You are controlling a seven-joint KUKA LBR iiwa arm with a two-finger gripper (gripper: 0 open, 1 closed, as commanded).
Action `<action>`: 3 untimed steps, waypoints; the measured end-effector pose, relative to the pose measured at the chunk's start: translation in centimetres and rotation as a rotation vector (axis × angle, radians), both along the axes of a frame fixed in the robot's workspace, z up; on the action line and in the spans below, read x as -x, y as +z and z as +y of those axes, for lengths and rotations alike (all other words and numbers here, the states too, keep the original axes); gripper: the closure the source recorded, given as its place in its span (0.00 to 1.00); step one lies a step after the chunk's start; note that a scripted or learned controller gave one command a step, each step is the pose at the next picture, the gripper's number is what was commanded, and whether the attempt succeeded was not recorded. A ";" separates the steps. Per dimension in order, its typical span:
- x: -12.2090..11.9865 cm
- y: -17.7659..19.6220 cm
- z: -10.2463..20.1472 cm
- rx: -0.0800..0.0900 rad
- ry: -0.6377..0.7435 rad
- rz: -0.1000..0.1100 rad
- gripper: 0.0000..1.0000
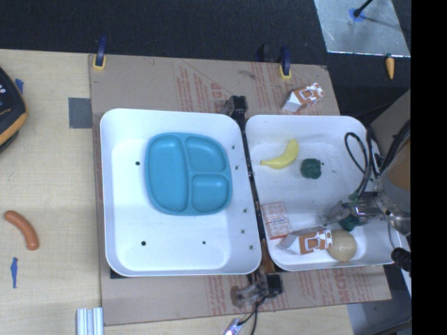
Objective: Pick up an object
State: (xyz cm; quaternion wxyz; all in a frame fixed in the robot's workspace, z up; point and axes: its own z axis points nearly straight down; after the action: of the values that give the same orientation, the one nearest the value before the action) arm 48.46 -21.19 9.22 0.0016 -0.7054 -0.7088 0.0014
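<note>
The right bin (307,128) holds a yellow banana (281,155) and a dark green lump (311,168) near its back. Toward the front lie a small red-and-white packet (275,219), an orange-and-white carton (307,242) on its side and a beige round ball (341,245). My gripper (347,215) is low over the bin's right side, just above and behind the beige ball. A small green thing (348,222) sits right at its tip; whether it is held is unclear.
The left bin (119,208) carries a blue divided plate (188,172). A second carton (304,97) lies on the cardboard behind the right bin. A sausage (22,229) rests on the bench at far left. Black cable (357,152) loops along the right bin's edge.
</note>
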 end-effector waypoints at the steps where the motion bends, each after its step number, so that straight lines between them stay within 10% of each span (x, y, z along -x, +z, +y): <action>1: -0.1 1.1 -0.1 0.001 0.003 -0.001 1.00; 2: -16.6 -0.3 5.8 -0.006 0.000 0.027 1.00; 3: -10.5 8.2 7.0 0.000 -0.002 -0.003 1.00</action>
State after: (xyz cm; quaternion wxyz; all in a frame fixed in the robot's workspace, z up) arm 58.92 -14.16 17.46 0.0004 -0.7062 -0.7081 0.0003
